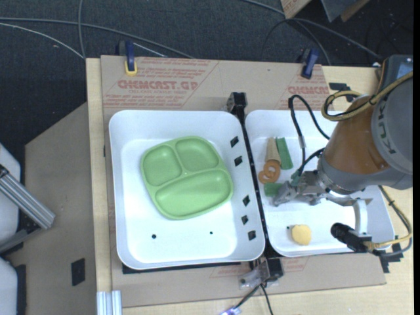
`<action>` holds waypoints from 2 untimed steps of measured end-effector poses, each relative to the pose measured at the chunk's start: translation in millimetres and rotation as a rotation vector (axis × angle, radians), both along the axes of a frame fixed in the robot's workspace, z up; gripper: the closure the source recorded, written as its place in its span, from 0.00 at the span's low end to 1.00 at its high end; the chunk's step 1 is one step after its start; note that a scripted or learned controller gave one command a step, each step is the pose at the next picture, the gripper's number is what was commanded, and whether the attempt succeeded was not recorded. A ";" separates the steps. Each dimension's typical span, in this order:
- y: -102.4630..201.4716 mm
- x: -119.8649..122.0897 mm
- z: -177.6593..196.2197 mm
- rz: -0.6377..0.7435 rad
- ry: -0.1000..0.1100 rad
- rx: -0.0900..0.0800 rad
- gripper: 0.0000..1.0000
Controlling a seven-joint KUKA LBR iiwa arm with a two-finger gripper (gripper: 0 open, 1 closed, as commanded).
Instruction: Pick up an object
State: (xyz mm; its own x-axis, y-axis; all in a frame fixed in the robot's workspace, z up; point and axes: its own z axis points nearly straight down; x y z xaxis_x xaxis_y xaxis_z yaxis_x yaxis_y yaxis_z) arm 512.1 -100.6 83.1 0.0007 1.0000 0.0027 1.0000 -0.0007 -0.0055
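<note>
A grey arm with an orange band [351, 146] reaches in from the right over a cardboard-topped bench [216, 84] on dark carpet. Its claw [289, 192] sits low in the right white bin [308, 120], probably lining up a grasp; its opening cannot be told. Well to the claw's left, a green divided plate [187, 176] lies in the left bin [125, 195]. Just beside the claw lie a tan stick [272, 151], green piece [283, 153] and orange ring [268, 173]. A yellow lump [300, 234] lies nearer the viewer.

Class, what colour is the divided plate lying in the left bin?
Light green; the divided plate shows plainly in the camera view, in the left bin.
</note>
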 end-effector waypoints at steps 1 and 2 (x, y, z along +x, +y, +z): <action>0.0 1.2 12.6 -0.001 -0.005 -0.001 1.00; 8.8 -3.4 67.0 0.002 -0.010 -0.003 1.00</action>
